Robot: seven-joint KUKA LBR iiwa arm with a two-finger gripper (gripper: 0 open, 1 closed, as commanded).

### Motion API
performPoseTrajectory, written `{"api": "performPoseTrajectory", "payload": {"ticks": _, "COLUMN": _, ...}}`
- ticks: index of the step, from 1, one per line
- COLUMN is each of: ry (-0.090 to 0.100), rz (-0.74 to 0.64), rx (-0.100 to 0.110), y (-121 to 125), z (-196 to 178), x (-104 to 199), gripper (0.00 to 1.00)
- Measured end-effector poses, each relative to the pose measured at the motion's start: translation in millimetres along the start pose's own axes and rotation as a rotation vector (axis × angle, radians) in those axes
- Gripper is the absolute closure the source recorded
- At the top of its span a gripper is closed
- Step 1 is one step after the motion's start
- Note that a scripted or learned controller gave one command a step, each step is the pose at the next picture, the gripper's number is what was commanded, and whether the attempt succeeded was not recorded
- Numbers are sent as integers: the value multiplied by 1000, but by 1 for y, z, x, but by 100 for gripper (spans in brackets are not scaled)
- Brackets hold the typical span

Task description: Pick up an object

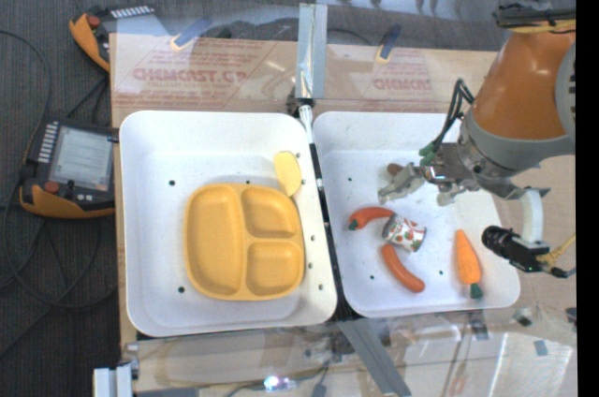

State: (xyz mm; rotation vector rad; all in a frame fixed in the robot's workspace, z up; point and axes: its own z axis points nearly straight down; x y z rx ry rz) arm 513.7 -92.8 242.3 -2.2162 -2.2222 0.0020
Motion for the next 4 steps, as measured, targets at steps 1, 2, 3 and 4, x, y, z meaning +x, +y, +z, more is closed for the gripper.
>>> {"api": "performPoseTrajectory", "payload": {"ticks": 1, "ry": -2, "rz": -116, "rx": -7, "y": 21, "z": 151, "x": -22, "gripper": 0}}
{"api": "performPoseTrajectory", "payload": {"ticks": 2, "ry": -9, "rz": -187, "rx": -22, "y": -23, "z": 152, "x": -20, "gripper": 0}}
{"api": "performPoseTrajectory", "payload": {"ticks": 3, "ry": -8, "rz": -185, "rx": -21, "y": -22, "z": 144, "x": -20, "gripper": 100}}
{"api": "performPoseTrajectory", "payload": {"ticks": 4, "ry": -3, "rz": -248, "rx": -1, "y": 47, "z": 19, "x": 26, "gripper": 100}}
